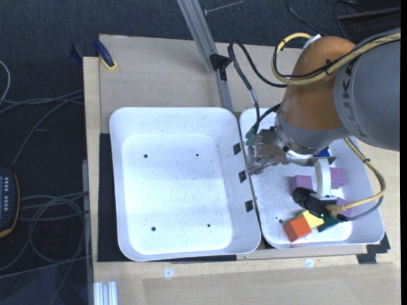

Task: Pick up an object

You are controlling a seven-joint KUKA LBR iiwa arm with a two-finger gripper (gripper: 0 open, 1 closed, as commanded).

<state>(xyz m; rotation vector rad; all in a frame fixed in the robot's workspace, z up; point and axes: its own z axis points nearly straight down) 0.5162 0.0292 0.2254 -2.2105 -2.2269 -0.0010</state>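
The grey arm with its orange band reaches in from the right and hangs over the right bin (362,234). Its gripper (259,157) points down at that bin's left wall, close to the divider between the two bins. Several small blocks lie in the right bin's near part: an orange block (296,229), a yellow block (311,219), a green piece (330,225) and two purple blocks (303,183) (338,176). A blue object (324,152) peeks out from under the arm. The blocks sit to the right of and nearer than the gripper, apart from it.
The left bin (175,183) stands beside the right one. A metal pole (198,24) slants up from behind the bins. Cables loop off the arm, and a black connector (310,200) hangs above the blocks. The wooden bench (159,68) surrounds both bins.
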